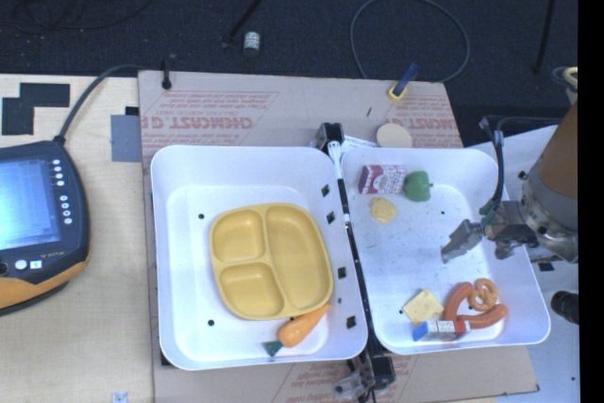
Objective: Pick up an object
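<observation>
1. The grey two-finger gripper [464,243] of the arm reaches in from the right and hangs over the bare middle floor of the right-hand shallow white bin [396,335]. Its dark fingers [460,241] point toward the bin's centre; whether they are spread or closed cannot be told at this slant, and nothing shows between them.
2. Candidate objects in the right bin: a round green toy fruit [416,186] and a small red-and-white carton [383,179] near the far wall, touching or nearly so; a small pale-yellow round piece [383,210] just in front of the carton; a yellow wedge of toy cheese [424,306], a red toy sausage [464,310], a tan pretzel [485,293] and a small blue-and-white packet [431,330] clustered at the near wall.
3. The left-hand white bin [179,203] bears a yellow three-compartment plastic tray [269,260] and, touching the tray's near corner, an orange toy carrot [300,329].
4. Judged step: approach, before any grasp. No object is lifted or contacted.
5. Judged next move: choose one target, centre the gripper above it, descend and close. The sausage and pretzel lie nearest but overlap, so a clean grip there calls for careful placement; the pale-yellow round piece stands apart from its neighbours.
</observation>
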